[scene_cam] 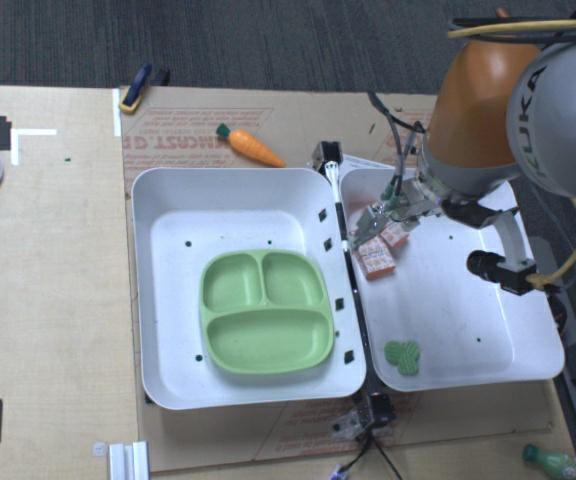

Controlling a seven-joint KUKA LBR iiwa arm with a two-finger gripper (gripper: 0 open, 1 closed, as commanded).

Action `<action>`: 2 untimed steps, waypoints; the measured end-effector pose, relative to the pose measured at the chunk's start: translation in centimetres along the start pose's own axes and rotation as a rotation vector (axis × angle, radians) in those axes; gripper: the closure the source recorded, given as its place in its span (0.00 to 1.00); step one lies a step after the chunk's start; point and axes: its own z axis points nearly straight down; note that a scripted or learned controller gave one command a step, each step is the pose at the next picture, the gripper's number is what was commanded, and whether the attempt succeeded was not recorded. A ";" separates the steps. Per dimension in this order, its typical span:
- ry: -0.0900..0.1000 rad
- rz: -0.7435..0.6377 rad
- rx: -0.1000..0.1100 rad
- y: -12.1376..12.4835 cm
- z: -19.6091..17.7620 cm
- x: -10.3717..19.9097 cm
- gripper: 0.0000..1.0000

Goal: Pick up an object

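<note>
Tan bench [48,298] under dark floor along top of frame. Two white bins centre: left bin [168,218] with green divided plate [266,311]; right bin [488,338] under grey-and-orange arm [498,98] reaching in from upper right. Gripper [386,213] low at right bin's upper-left corner, over small red-and-white packet [376,256]; finger state impossible to tell. Green lump [403,356] near bin's lower left. Toy carrot [251,145] on cardboard above left bin.
</note>
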 end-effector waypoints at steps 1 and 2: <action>0.000 0.000 0.000 0.0 0.0 0.0 0.00; 0.000 0.000 0.000 0.0 0.0 0.0 0.00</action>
